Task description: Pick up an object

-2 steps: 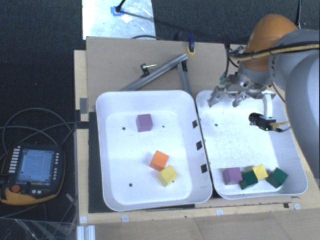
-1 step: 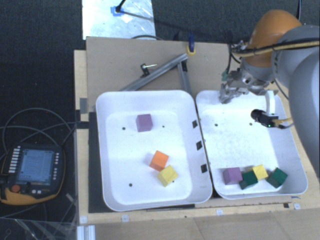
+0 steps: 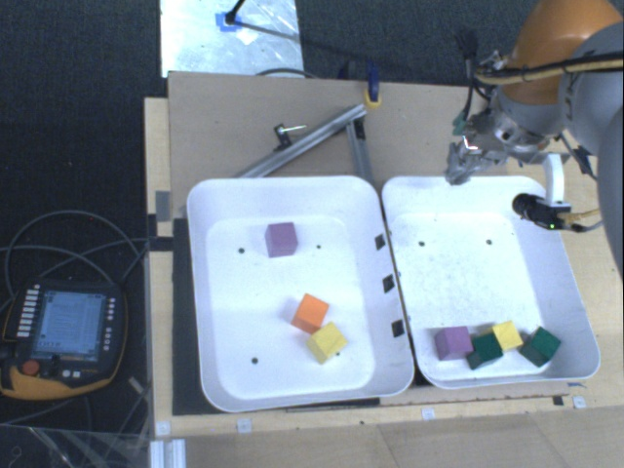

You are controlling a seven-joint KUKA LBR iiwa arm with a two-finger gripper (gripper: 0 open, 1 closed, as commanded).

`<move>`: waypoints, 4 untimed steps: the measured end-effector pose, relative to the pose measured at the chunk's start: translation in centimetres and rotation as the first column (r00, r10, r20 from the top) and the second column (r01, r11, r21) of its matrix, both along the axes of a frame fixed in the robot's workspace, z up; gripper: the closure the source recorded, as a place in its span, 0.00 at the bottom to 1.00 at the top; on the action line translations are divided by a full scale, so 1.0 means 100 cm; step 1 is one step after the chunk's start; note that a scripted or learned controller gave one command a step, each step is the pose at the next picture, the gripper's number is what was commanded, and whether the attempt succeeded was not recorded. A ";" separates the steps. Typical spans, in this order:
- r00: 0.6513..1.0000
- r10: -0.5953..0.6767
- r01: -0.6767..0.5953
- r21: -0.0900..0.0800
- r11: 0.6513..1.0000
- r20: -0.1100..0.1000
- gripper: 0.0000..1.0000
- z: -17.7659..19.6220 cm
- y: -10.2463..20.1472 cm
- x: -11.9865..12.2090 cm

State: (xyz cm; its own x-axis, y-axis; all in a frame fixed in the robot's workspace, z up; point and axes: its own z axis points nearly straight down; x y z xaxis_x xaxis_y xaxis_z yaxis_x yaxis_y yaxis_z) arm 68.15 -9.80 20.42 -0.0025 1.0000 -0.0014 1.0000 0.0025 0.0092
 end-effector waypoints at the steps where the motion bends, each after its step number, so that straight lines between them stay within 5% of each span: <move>1: 1.000 0.001 -0.001 0.001 1.000 -0.005 1.00 0.013 0.000 0.001; 4: 1.000 0.009 -0.009 0.005 1.000 -0.007 1.00 0.031 0.170 -0.017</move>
